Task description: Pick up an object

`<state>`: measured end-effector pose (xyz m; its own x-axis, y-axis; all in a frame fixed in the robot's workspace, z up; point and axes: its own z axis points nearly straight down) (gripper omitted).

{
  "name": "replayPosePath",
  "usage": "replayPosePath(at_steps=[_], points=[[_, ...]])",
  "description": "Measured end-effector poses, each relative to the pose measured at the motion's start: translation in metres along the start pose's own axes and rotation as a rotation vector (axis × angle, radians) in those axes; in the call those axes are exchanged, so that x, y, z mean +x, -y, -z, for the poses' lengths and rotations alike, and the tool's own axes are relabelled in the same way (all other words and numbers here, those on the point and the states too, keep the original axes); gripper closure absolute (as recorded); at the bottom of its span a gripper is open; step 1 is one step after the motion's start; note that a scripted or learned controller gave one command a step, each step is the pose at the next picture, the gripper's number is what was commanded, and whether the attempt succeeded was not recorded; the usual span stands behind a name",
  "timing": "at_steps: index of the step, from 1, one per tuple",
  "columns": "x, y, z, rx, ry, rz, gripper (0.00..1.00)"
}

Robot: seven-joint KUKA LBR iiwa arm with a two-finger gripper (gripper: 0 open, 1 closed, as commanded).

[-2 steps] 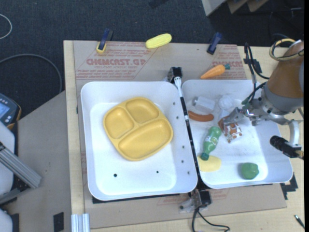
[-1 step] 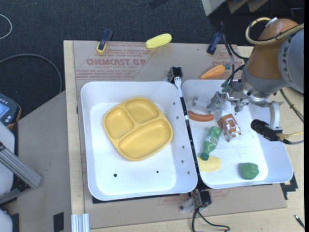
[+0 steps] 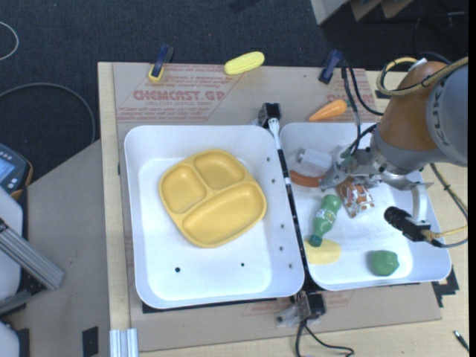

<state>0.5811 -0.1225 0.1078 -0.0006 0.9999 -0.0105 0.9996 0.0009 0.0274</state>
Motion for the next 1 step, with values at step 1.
replayPosePath(at_steps=[1], points=[[0.0627, 0.0628, 0.0838, 0.027, -0.013, 0.004, 0.0]])
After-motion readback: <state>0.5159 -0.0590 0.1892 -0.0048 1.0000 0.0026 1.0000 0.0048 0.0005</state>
